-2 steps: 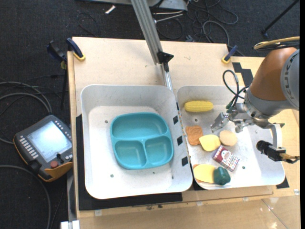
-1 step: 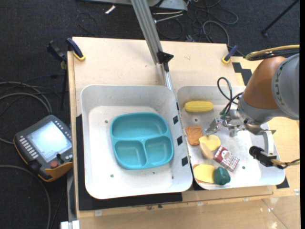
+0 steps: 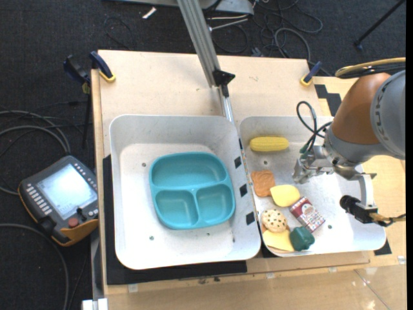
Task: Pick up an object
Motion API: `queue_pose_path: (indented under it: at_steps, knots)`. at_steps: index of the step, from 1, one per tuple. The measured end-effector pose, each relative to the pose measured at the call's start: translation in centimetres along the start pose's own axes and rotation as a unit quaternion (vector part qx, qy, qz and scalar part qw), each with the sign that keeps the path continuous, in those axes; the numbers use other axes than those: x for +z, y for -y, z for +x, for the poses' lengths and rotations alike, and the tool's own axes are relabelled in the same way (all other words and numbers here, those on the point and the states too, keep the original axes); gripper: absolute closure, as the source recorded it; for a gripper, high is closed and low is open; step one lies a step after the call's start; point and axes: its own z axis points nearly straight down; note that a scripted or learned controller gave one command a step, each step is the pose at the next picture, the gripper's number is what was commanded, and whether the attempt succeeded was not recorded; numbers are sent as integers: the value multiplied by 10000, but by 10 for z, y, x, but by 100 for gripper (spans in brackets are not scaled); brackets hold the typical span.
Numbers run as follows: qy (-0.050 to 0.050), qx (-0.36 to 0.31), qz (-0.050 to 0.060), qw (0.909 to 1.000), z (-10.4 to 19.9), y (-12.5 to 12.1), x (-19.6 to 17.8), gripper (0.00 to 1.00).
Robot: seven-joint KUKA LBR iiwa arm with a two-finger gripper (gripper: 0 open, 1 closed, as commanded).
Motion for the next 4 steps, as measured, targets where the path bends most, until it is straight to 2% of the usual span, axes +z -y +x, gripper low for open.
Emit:
queue_pose_path:
  at_steps: [1, 2, 3, 4]
  knots:
    - [-5, -14, 2, 10000, 4, -3, -43, 100]
    - [-1, -16, -9, 10000, 9, -2, -106, 100]
    - [-8, -13, 18, 10000, 9, -3, -106, 100]
    - [-20, -44, 11, 10000, 67, -15, -118, 100]
